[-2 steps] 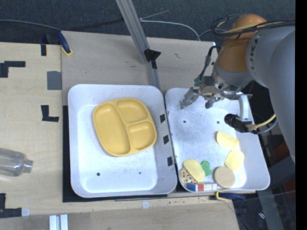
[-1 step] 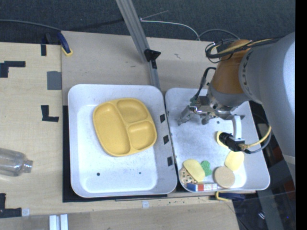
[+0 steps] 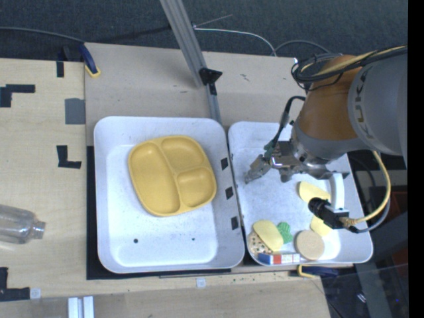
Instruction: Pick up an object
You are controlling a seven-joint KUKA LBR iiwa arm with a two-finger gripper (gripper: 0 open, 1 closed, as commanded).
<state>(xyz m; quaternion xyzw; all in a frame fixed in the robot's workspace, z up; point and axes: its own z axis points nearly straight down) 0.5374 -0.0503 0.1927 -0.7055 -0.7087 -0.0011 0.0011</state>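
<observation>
Camera view puts your end effector [image 3: 260, 169] over the right bin [image 3: 255, 197], fingers spread wide, nothing between them. Yellow tray [image 3: 172, 175] sits in the left bin [image 3: 106, 177].

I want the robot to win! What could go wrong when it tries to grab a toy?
1. The claw hangs over a bare patch of the right bin; closing here would probably catch nothing.
2. The toys huddle in the near corner: a yellow piece, a green piece and a tan disc. The claw might nudge several or pinch two.
3. They sit near the bin wall, which could block a finger.
</observation>
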